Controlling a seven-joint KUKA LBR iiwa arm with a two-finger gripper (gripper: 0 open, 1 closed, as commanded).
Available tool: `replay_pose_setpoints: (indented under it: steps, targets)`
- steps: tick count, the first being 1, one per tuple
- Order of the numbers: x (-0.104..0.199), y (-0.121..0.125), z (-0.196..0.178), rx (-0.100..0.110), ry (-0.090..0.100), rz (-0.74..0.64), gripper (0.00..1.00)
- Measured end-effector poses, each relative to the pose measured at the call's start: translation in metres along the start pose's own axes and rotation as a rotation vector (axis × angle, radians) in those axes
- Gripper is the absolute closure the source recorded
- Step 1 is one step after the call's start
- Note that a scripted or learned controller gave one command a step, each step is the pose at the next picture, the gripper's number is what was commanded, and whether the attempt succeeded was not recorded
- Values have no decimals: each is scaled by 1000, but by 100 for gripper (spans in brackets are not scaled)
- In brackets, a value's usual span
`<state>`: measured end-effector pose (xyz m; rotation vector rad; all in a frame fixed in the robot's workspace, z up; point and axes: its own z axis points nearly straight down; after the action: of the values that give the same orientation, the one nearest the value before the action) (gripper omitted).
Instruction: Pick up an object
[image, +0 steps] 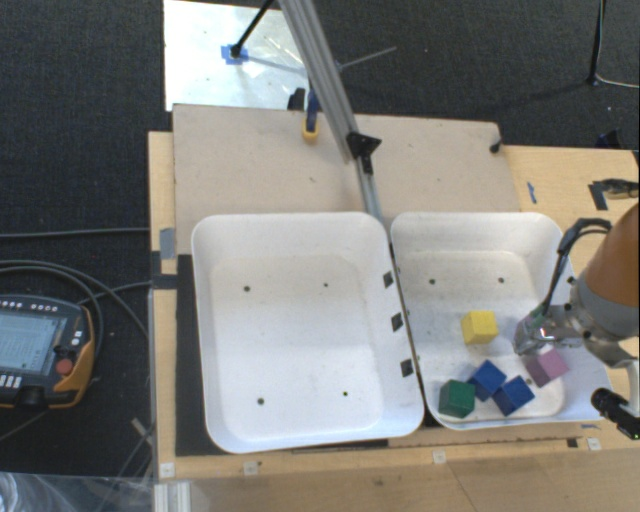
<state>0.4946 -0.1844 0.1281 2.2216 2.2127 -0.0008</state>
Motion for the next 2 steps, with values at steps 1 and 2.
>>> replay_pose_setpoints:
  steps: [1,2]
  targets:
    - [4,1,1,1,4,-6,0]
    - [43,75,39,-1,6,-16,0]
